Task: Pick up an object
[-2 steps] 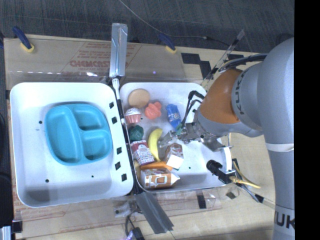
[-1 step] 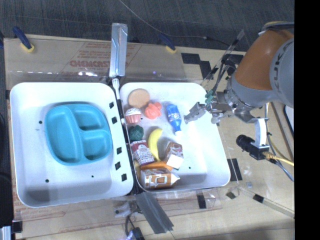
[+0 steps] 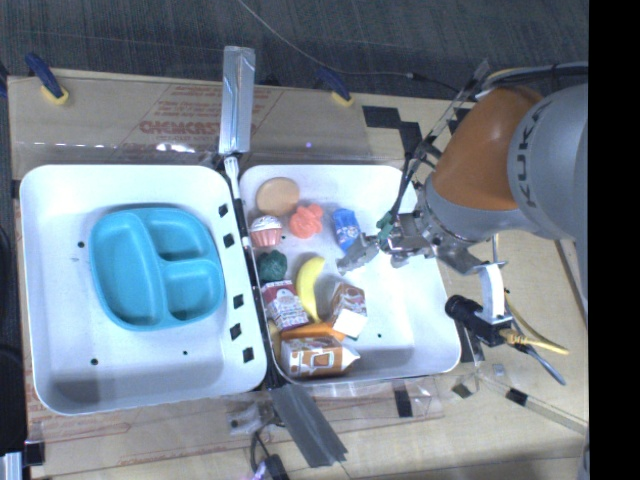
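Note:
My gripper (image 3: 357,255) hangs over the middle of the right bin (image 3: 425,313), just right of a blue packet (image 3: 346,226) and above a brown and white packet (image 3: 347,309). Nothing is visibly held in it. Close by on its left lie a yellow banana (image 3: 311,283), an orange-red lump (image 3: 307,220), a pink cupcake (image 3: 266,231), a tan bun (image 3: 278,195) and a dark green piece (image 3: 271,265). At the bin's front left are a red and white packet (image 3: 285,306) and an orange carton (image 3: 318,357).
The left bin (image 3: 50,358) holds a blue divided tray (image 3: 160,265). The grey and orange arm (image 3: 500,168) reaches in over the right bin's right wall. The bare floor of the right bin lies at its right side.

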Available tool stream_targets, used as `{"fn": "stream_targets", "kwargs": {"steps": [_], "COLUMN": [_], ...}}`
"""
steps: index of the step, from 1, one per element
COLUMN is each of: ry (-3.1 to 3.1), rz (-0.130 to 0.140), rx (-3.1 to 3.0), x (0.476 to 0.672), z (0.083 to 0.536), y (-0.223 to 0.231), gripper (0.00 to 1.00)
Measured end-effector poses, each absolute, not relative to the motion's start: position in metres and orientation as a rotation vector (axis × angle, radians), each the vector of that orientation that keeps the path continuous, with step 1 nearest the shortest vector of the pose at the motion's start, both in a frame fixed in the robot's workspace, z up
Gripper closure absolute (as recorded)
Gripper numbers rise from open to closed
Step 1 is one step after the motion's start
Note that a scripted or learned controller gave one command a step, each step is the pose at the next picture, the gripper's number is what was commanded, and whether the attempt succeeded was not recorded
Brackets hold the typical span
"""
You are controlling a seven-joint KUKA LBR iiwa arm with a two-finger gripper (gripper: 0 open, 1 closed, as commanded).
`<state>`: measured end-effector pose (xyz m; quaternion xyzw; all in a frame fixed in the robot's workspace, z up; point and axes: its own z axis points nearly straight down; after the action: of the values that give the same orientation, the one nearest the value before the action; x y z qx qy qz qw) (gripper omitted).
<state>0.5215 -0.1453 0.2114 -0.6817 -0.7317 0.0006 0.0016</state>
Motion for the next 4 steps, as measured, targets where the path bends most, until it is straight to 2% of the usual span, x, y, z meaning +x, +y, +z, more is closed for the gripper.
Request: {"fn": "stream_targets", "kwargs": {"steps": [1,2,3,4], "ry": [-2.145,-2.151,-2.105,-2.307], "rz": [-0.001,0.001,-0.011,0.018], "rx": [-2.298,-2.288,-2.338,-2.112], "x": [0.602,0.603,0.611,0.653], "z": [0.093,0.102,0.219,0.119], "y": [-0.188,-0.186,-0.106,-0.145], "gripper": [0.0,1.0,1.0,1.0]}}
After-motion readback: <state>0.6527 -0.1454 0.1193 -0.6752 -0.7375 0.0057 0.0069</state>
